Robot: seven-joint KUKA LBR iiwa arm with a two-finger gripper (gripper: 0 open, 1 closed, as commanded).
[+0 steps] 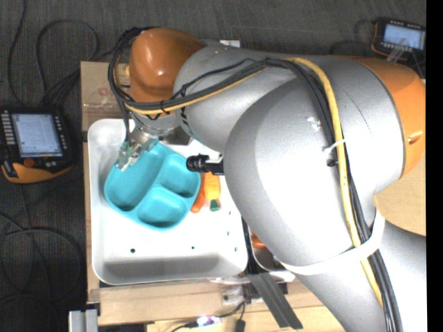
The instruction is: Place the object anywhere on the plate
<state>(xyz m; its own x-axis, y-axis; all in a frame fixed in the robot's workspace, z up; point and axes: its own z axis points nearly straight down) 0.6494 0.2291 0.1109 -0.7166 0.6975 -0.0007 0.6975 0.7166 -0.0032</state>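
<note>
A blue plate [156, 185] with several compartments lies tilted in the left white bin [166, 261]. My gripper [129, 152] hangs over the plate's upper left rim, close to it or touching it. An orange carrot-like object [199, 198] with a green tip [214, 203] lies just off the plate's right edge, on the bin floor. The arm's grey body hides part of it. Nothing shows in the gripper from this angle.
The arm's bulk covers nearly all of the right bin, where a small orange thing [256, 241] peeks out under it. A teach pendant [34, 140] lies on the floor at the left. The bench's wooden edge [166, 299] runs along the front.
</note>
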